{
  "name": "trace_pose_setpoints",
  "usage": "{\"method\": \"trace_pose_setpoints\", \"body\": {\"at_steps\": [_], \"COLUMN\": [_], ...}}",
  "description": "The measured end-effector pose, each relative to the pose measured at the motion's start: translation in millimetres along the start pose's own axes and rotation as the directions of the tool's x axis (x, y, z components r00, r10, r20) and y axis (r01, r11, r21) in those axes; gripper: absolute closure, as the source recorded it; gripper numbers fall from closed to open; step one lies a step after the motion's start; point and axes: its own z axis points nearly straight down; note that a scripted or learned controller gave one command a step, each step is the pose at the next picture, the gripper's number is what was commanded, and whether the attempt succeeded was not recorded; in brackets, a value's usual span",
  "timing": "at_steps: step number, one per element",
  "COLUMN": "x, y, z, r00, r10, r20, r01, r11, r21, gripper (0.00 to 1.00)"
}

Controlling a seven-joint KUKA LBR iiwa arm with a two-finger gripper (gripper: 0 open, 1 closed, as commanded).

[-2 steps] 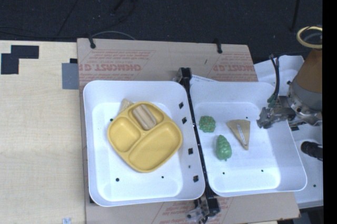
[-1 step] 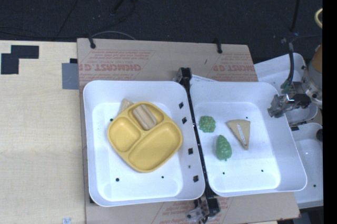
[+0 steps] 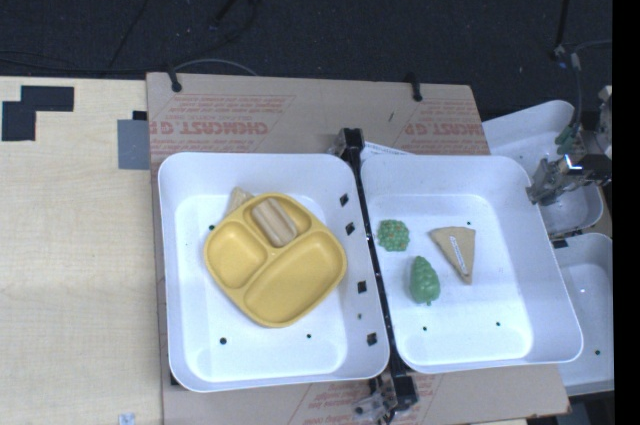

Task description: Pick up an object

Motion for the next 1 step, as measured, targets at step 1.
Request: {"method": "trace_pose_setpoints", "body": {"at_steps": [1], "x": [52.2], "y": [-4.4], "z": [2.3], "r00": [1.0], "r10": [-0.002], "r20": [-0.004], "r01": [0.002], "r11": [1.0], "r21": [0.007], "gripper": [1.0]}}
